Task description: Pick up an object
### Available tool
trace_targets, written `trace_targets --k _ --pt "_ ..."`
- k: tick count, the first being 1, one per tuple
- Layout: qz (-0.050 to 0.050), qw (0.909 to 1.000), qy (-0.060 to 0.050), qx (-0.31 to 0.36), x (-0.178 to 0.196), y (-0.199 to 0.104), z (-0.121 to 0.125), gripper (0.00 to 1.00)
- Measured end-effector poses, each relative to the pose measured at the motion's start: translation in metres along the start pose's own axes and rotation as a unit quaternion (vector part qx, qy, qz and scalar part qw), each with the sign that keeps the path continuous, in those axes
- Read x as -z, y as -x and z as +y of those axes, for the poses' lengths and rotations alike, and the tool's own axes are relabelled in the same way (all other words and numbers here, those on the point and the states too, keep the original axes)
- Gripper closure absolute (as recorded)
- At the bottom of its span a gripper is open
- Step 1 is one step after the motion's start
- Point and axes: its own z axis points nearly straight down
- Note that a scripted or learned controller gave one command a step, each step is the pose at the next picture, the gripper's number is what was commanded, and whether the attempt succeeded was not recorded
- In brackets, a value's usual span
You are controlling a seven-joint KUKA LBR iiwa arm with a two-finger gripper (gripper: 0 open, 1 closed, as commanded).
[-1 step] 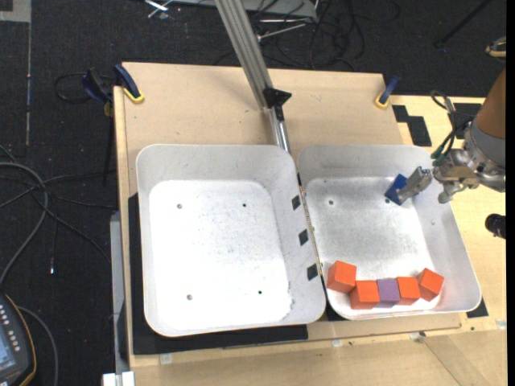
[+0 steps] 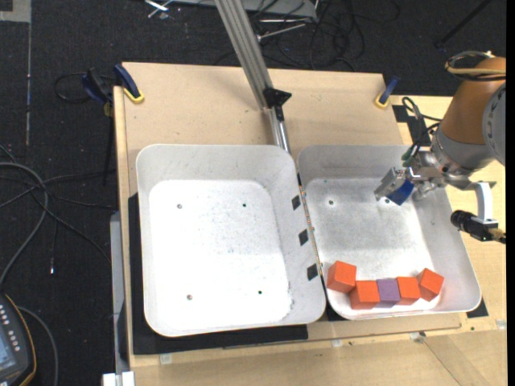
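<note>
Blocks, four orange [image 2: 342, 275] and one purple [image 2: 388, 289], sit in a row along the right bin's [image 2: 362, 223] near edge. Gripper [image 2: 394, 188] hovers over that bin's far right, apparently pinching something blue [image 2: 401, 193], partly hidden.

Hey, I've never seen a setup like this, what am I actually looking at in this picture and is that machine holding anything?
This is one camera fixed above a workbench, looking down at a slant. The grey and orange machine at the right is a robot arm, and its gripper hangs over the far part of the right white bin. Something small and blue shows at its tip; I cannot tell whether that is a held object or part of the gripper. Along that bin's near edge lie four orange blocks and one purple block in a row. The left white bin sits beside it on the wooden bench.
</note>
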Motion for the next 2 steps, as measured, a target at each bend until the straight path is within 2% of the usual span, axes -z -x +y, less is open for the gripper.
trace_targets --k 1,2 --pt "-0.002 1.0 0.004 0.0 -0.018 0.002 0.027 0.0" --pt "-0.001 1.0 0.003 0.0 -0.008 0.001 0.026 1.0"
